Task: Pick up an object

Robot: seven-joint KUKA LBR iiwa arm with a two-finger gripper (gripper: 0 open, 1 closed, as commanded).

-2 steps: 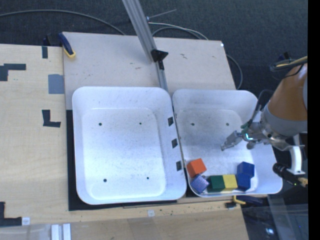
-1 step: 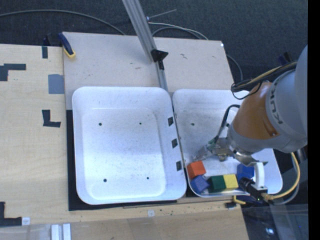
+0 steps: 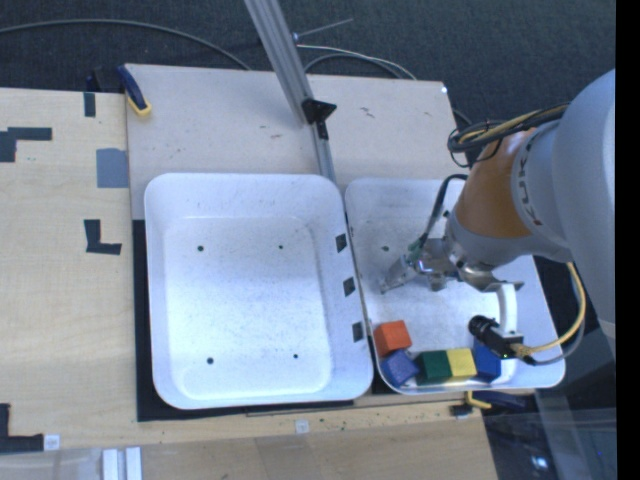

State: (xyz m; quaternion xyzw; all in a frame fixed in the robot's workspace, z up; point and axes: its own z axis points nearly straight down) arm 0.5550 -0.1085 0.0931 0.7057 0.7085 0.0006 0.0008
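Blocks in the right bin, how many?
5, along its near edge: orange block, blue block, green block, yellow block, another blue block. The arm may hide more.

Two shallow white plastic bins sit side by side on the wooden bench (image 3: 60, 298). In the right bin (image 3: 395, 208), five small blocks cluster at the near edge: an orange block (image 3: 392, 335) behind a blue block (image 3: 400, 368), then rightward a green block (image 3: 434, 366), a yellow block (image 3: 460, 363) and another blue block (image 3: 487, 363). The left bin (image 3: 245, 288) lies beside it, their rims touching.
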